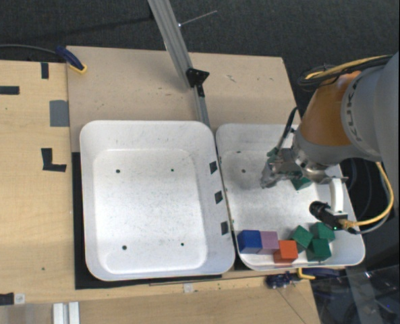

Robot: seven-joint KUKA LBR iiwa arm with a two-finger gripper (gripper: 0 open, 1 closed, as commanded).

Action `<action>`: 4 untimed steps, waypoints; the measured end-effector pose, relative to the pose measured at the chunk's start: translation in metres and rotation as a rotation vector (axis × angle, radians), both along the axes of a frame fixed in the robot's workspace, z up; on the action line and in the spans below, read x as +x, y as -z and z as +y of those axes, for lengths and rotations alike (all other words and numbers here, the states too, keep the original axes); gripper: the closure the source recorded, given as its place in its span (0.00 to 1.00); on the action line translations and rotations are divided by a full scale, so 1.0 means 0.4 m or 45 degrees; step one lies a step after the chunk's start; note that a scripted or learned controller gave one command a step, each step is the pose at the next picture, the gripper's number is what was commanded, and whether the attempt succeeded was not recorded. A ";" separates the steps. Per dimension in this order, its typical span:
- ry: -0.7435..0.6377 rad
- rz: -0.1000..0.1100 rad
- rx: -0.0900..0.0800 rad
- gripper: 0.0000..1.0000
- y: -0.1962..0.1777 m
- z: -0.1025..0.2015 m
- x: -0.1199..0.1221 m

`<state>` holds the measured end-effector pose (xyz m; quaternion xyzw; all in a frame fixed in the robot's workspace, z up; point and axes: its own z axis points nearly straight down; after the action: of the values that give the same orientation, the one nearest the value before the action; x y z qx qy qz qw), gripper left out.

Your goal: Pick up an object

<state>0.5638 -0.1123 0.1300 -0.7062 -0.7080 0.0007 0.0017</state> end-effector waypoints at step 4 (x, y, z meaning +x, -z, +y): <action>-0.005 -0.004 0.001 1.00 -0.265 0.259 0.009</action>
<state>0.5674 -0.0085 0.2361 -0.7047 -0.7095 -0.0006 0.0008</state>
